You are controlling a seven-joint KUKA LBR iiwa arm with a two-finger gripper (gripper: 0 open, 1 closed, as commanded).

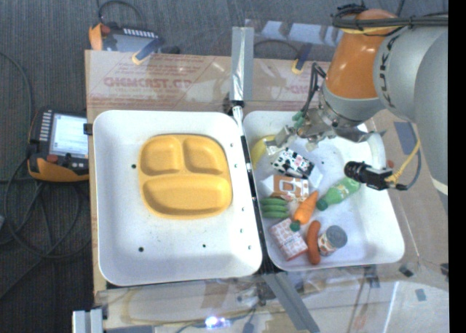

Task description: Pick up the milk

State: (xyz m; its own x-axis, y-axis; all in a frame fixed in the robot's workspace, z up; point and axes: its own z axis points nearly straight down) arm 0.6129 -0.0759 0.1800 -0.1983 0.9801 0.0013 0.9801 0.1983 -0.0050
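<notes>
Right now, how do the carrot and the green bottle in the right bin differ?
The carrot is orange with a green top, while the green bottle is green all over. The carrot sits nearer the middle of the right bin, with other items close around it; the bottle sits farther right. Both lie flat at a similar slant on the bin floor.

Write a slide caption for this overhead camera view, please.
Robot arm reaches over the right bin of toy groceries; yellow tray sits in the left bin.

arm (pixel 408 55) cut off at the right edge, hand (pixel 309 129) fingers too small to tell, banana (pixel 259 148) partly hidden
</notes>
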